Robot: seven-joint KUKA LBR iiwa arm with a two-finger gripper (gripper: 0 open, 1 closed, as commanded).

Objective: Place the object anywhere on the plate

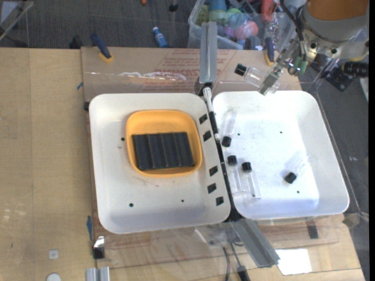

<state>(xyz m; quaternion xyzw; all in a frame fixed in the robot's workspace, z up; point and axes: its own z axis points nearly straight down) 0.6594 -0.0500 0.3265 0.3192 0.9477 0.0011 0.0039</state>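
Clear vials [248,181] (hard to see) in right bin [328,157].

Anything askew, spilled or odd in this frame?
Yes. The gripper grips a clear vial with a black cap, carried beyond the right bin rim, far from the orange plate. Other vials lie scattered on their sides in that bin.

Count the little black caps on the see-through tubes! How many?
5 black caps. Four lie in the right bin: three near its left wall, one toward the lower right. The fifth is above the bin, beside the claw. More may hide.
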